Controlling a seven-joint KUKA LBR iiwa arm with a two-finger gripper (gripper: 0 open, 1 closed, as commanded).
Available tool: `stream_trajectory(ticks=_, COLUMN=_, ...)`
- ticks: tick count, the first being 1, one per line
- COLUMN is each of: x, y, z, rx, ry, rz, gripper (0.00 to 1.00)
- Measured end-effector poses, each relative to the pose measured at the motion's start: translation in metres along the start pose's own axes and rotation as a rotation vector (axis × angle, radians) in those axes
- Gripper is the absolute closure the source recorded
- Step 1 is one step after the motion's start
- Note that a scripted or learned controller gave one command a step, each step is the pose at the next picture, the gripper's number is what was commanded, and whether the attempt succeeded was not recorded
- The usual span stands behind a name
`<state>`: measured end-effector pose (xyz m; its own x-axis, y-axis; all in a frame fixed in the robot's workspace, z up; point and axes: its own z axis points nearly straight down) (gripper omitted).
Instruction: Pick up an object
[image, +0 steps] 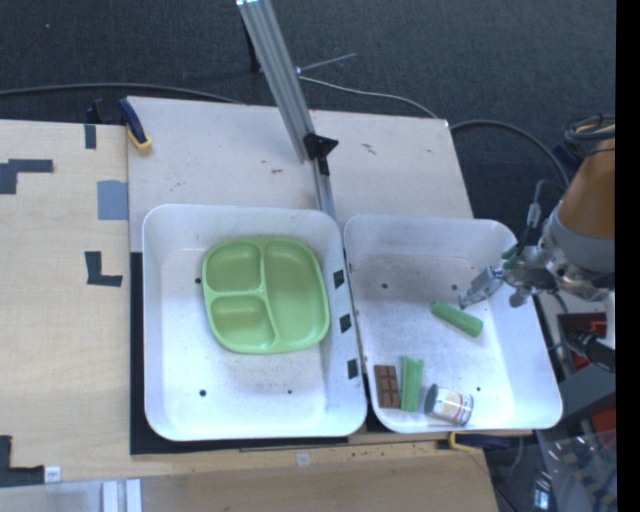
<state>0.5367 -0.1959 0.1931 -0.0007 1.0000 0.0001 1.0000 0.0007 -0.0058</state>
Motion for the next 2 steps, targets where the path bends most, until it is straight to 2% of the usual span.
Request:
stream_trajectory(ticks=1, x=0.004, y=0.006, z=0.061, rx=0.002, ry=0.001, rz=-0.001, gripper=0.00)
stream_trajectory(ticks=2, x=0.002, y=0.009, z=0.102, rx=-0.014, ry=-0.009, rz=0.001, gripper=0.00)
